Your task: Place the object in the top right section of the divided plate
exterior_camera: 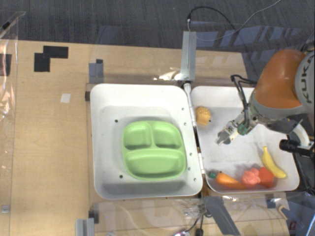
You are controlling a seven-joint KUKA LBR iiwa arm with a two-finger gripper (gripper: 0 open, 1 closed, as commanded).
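Green divided plate (154, 149) sits in middle of left white bin (103, 132). Right white bin (216, 146) holds small yellow bumpy toy (203, 114) at 10 o'clock, banana (272, 163) at 4 o'clock, carrot (227, 179) at 7 o'clock, pink toy (251, 177) and red toy (266, 176) near 5 o'clock. Jaws (223, 137) hang over bin middle, nothing between them; open or closed, cannot tell. Bins rest on tabletop (49, 156).

The arm (283, 85) runs off the right edge. The claw (224, 135) is too small to tell its finger spacing. The pink toy (251, 177) partly hides the red one (266, 176).
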